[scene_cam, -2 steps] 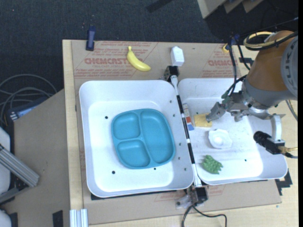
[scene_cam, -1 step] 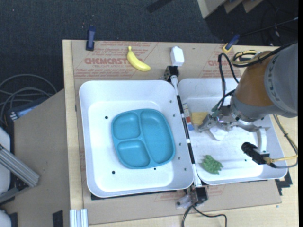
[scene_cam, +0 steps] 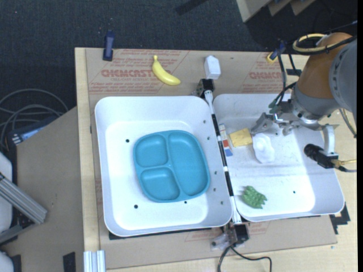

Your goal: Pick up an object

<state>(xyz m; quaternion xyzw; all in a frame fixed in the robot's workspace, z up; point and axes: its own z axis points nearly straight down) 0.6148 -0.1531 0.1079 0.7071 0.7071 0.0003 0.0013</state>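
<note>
In the right bin [scene_cam: 317,203] lie three things: a yellow block [scene_cam: 240,137] near the left wall, a white lumpy object [scene_cam: 263,148] just right of it, and a green leafy toy [scene_cam: 254,197] near the front. My gripper [scene_cam: 274,123] hangs over the back part of this bin, just above and behind the white object. The grey arm with its orange band [scene_cam: 317,72] comes in from the right. Nothing is seen held.
The left bin [scene_cam: 113,152] holds a blue divided plate [scene_cam: 170,166]. Outside the bins, on the cardboard behind them, lie a yellow banana [scene_cam: 164,72], a small white object [scene_cam: 212,67] and a blue object [scene_cam: 108,45].
</note>
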